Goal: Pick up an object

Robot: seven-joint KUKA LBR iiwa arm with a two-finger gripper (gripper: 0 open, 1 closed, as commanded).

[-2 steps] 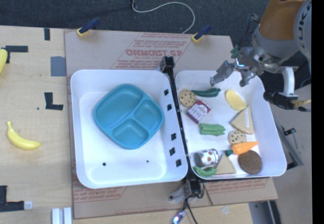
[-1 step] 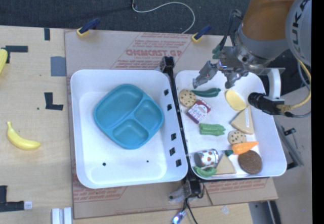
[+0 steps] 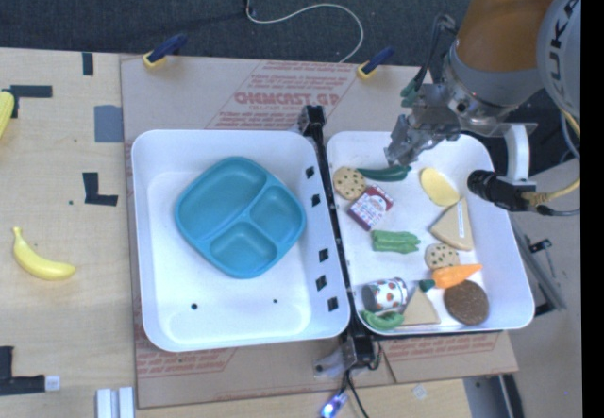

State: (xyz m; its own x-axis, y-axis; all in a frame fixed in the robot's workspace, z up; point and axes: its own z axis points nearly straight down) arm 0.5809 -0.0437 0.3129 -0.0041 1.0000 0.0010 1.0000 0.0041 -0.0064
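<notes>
Camera view: the metal claw (image 3: 404,154) hangs over the right white bin (image 3: 505,246), its tips touching a curved, glossy green pepper (image 3: 382,173); whether it grips cannot be told. Beside lie a round cookie (image 3: 348,183) and smooth yellow oval (image 3: 438,186).

Bright even overhead light, soft shadows in white bins (image 3: 151,218), slight blur, no glare.
</notes>
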